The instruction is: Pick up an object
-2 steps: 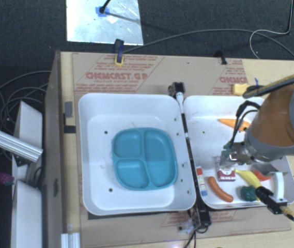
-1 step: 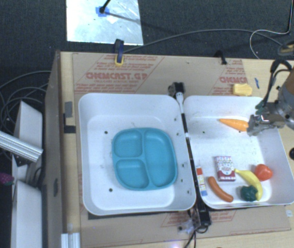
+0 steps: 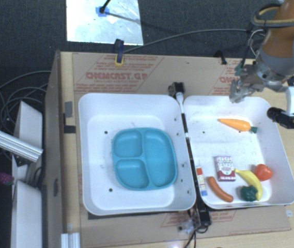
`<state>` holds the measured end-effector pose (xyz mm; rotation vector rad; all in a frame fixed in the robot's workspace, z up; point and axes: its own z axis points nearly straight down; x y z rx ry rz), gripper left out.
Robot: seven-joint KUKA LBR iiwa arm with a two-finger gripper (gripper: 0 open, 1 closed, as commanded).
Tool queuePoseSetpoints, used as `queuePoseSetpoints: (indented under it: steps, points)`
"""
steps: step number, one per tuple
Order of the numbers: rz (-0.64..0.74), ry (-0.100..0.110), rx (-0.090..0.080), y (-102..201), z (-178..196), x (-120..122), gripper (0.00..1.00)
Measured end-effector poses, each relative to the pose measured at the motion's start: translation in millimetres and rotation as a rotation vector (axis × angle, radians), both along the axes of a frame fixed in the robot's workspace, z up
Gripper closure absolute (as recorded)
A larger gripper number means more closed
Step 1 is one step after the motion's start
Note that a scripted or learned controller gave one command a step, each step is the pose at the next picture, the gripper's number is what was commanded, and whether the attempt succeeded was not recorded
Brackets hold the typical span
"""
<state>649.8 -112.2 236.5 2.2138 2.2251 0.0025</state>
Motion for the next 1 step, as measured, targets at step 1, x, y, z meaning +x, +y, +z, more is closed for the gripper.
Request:
queuePoseSetpoints:
  steps: [1]
  points:
    - [-0.003, 0.003, 0.000, -35.0, -31.5, -62.6, 1.00]
